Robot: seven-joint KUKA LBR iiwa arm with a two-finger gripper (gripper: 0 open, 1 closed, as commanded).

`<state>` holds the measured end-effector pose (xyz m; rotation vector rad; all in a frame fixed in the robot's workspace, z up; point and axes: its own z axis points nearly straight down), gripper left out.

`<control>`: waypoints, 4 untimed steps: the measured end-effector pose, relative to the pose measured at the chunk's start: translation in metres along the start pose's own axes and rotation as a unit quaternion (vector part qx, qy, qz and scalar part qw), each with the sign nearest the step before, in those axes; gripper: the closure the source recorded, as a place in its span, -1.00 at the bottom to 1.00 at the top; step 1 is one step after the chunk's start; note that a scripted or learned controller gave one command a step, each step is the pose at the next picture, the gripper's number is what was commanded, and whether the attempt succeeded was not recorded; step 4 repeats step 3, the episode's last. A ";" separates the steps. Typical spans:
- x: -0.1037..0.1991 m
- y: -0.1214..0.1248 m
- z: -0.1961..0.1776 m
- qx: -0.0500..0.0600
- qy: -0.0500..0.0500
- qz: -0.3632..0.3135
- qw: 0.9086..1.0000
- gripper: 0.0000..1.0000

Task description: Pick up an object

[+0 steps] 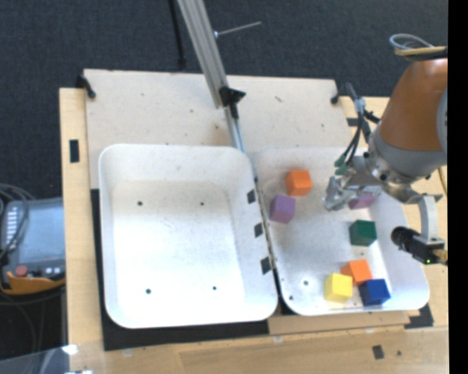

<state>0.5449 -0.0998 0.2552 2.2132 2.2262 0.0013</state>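
My gripper (337,195) hangs low over the right bin (312,248), near its middle back. Just right of it a pale purple block (364,201) peeks out, partly hidden by the wrist; whether it is held cannot be seen. An orange cube (299,181) lies left of the gripper, with a purple cube (282,208) below and left of that. A green cube (363,232) sits just in front of the gripper. At the bin's front right, a small orange block (359,269), a yellow cube (338,287) and a blue cube (374,291) are bunched together.
The left bin (179,236) stands beside the right one, sharing a raised rim. A slanted metal rail (207,45) runs from the top down to the bins' junction. The arm's orange band (417,107) looms over the right bin's back right corner.
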 end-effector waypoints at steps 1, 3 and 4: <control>0.058 0.005 0.002 0.001 0.001 0.000 1.000 1.00; 0.160 0.024 0.016 0.000 0.001 -0.001 1.000 1.00; 0.160 0.024 0.016 0.000 0.001 -0.001 1.000 1.00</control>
